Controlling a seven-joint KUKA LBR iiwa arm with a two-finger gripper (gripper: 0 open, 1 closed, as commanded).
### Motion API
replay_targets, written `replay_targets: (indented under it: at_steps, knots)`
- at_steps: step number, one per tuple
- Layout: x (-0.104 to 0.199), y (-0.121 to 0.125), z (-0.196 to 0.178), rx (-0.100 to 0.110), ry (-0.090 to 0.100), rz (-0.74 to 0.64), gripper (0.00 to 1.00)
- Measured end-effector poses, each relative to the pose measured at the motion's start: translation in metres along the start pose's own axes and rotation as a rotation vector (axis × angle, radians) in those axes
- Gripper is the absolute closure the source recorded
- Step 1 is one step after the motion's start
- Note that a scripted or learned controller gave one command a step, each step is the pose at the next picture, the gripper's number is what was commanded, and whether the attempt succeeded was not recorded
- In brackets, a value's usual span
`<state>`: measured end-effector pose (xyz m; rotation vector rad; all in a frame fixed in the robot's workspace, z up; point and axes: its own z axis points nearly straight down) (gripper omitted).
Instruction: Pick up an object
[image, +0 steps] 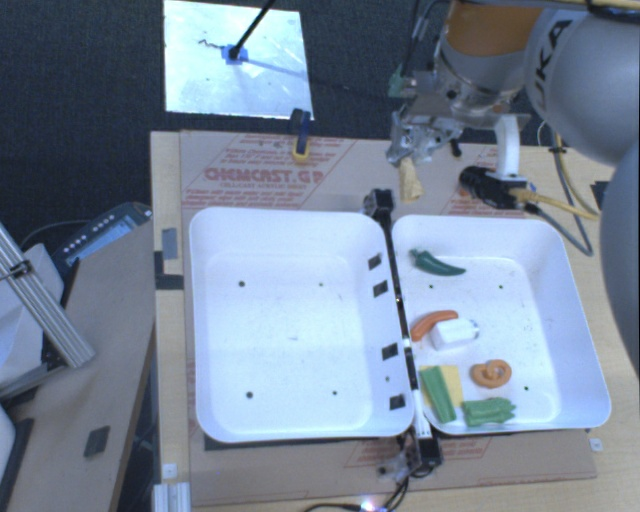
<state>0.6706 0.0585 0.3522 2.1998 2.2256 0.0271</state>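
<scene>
Above the right shallow white plastic bin (575, 290), at its twelve o'clock rim, the tool (411, 172) pinches a small tan block (409, 181) clear of the counter (240, 165), so the pick looks done, calling only for a steady lift.

Hanging from my gripper (408, 168), high in the frame above the right bin's far rim, I see a small pale tan object (409, 181), upright and blocky. Below it in the right bin (560, 300) lie a dark green pepper (436, 262) near the top, an orange curved piece (433, 322) touching a white block (453, 333), an orange ring (490, 373), a green-and-yellow piece (440, 390), and a leafy green piece (488, 410) at the bottom
</scene>
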Motion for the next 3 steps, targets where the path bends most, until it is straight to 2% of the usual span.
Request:
replay_targets:
  at_steps: [1,2,3]
  knots:
    - [-0.166,-0.029,-0.020,0.015,-0.011,0.025,1.00]
    - [-0.107,-0.036,0.054,0.025,-0.001,0.004,1.00]
    - [-0.054,-0.097,0.085,0.027,-0.001,0.004,1.00]
